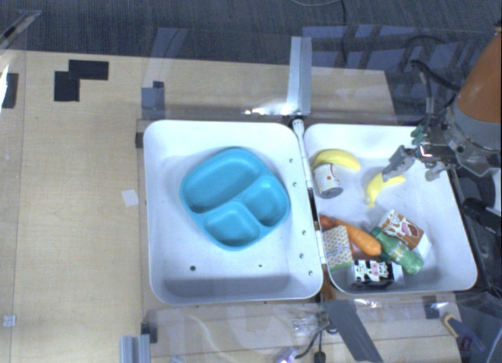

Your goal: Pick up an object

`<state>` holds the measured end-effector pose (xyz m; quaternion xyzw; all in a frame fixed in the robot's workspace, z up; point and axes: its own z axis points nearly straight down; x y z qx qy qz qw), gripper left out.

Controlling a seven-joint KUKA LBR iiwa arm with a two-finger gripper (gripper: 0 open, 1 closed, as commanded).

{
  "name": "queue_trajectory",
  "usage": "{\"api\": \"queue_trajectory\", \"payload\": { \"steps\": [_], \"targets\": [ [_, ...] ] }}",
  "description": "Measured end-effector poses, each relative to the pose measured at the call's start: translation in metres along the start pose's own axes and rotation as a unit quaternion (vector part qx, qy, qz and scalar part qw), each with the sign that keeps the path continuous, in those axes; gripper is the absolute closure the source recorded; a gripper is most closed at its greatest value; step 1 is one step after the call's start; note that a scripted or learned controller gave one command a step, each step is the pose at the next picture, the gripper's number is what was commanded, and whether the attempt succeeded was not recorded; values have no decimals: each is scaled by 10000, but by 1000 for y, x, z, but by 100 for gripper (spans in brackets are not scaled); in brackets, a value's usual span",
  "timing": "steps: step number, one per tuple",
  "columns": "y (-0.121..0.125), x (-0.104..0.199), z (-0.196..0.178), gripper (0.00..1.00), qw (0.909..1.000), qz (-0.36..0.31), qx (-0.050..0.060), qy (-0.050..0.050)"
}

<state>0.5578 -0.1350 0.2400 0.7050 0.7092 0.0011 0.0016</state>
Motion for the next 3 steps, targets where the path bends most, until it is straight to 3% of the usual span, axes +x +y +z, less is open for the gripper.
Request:
{"api": "queue_trajectory", "payload": {
  "steps": [1, 2, 3],
  "targets": [
    [47, -15, 107, 0, 9965, 836, 8, 6],
    [58, -39, 152, 0, 9999, 148, -26, -7],
    [60, -38, 139, 100, 9999, 138, -62, -5]
  ]
}}
